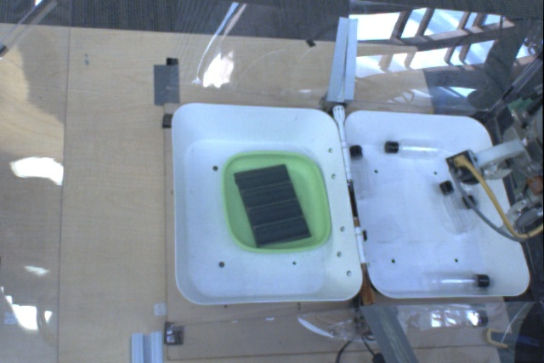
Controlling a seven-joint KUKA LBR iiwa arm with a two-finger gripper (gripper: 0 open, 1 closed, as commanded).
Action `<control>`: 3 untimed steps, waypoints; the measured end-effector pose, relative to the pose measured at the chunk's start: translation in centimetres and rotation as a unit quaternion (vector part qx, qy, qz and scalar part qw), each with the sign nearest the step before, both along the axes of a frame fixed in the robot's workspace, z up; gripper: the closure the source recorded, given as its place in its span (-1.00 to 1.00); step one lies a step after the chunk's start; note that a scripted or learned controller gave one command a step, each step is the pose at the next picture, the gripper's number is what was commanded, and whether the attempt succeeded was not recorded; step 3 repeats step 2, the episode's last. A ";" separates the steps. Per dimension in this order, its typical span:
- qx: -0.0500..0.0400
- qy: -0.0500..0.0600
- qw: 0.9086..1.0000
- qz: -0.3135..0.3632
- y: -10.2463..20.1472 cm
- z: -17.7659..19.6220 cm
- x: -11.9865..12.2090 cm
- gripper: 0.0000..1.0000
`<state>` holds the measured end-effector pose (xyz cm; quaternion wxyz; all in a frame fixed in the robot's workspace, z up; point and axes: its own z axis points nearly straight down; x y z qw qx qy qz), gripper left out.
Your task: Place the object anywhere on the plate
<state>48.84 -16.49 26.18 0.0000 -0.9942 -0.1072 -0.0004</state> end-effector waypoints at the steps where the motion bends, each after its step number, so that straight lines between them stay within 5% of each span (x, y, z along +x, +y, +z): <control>1: 0.000 -0.001 1.000 -0.004 5.8 0.5 0.0 -1.00; 2: 0.001 -0.001 1.000 -0.004 10.4 -1.0 0.0 -1.00; 3: 0.001 -0.001 1.000 -0.004 10.4 -1.0 0.0 -1.00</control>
